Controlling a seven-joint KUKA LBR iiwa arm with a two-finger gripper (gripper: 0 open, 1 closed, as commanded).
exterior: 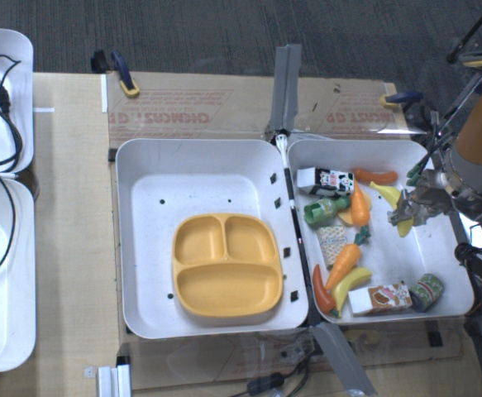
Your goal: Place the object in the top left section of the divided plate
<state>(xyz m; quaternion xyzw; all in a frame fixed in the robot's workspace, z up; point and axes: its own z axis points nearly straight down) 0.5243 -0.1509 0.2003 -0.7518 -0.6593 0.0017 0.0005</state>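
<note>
Camera view: arm reaching into the right bin (464,300) from the frame's right edge.
Gripper (409,213) hovers among toy foods beside a yellow banana (387,193); its grasp cannot be told. Divided plate (226,265) lies in the left bin (141,172), centre frame.

Divided plate (226,265) in left bin (137,246); toys in right bin (460,292)

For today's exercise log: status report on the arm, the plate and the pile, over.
Gripper low over right bin, beside yellow banana. Divided plate in left bin. Toy food crowds right bin.
</note>
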